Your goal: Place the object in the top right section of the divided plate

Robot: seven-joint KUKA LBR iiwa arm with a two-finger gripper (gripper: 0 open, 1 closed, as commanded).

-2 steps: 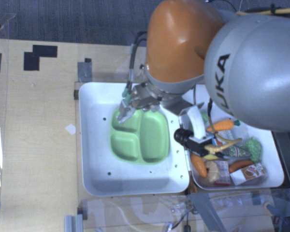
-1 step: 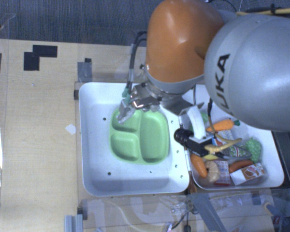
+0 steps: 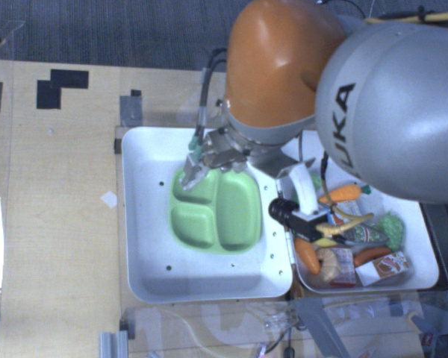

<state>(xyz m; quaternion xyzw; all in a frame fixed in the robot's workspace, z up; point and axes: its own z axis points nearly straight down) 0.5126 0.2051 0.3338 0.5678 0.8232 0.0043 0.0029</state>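
The letters "UKA", black on grey, are read on the arm's large grey housing (image 3: pixel 392 95), just right of the orange band (image 3: pixel 280 58). Print on the small packets (image 3: pixel 381 265) below that housing is too small to be read.

Arm hides much of both bins

The arm (image 3: pixel 343 88) runs off the top and right edges and covers the back rim of the left bin (image 3: pixel 145 200) and the far part of the right bin (image 3: pixel 425 267). The top of the green plate (image 3: pixel 216 215) lies under the wrist, so its upper sections are partly hidden. The gripper (image 3: pixel 196 162) is small and blurred against the plate; anything between its fingers cannot be made out. The toys (image 3: pixel 351 245) overlap in a heap, most too small to name. Clear fittings at the bottom edge are cut off.
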